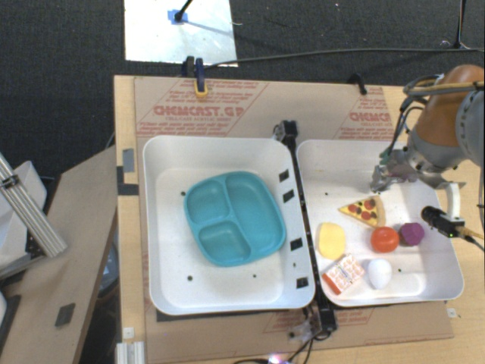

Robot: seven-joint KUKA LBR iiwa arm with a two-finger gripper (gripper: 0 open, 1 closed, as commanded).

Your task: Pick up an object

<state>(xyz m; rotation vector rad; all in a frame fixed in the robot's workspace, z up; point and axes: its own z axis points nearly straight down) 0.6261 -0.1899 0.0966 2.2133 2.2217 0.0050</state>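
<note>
**Pincer low over the right bin, beside the pizza slice**

Pincer [381, 177] sits low in the upper part of the right bin [333, 161], at the end of the grey arm [443, 146] that reaches in from the right with its orange band above the wrist. Its tips are just above and to the right of the toy pizza slice [363, 211], near it; whether they touch it cannot be told. Nothing shows between the tips, and whether they are apart or together cannot be told from this slanted view.

The things to pick lie in the lower half of the right bin. The pizza slice is yellow with red dots and points left. Below it and to the left lies a pale yellow piece [331, 240]. To the right of that sits a red tomato-like ball [385, 240], with a purple ball [411, 233] just beside it on the right. Along the bin's front edge lie a small red-and-white packet [343, 273] and, to its right, a white egg-shaped piece [379, 272], close together.

The left bin [163, 226] holds a teal divided tray [234, 218] with three compartments, lying flat and turned at a slant. Both bins rest side by side on a brown printed board [227, 105] on the desk.
</note>
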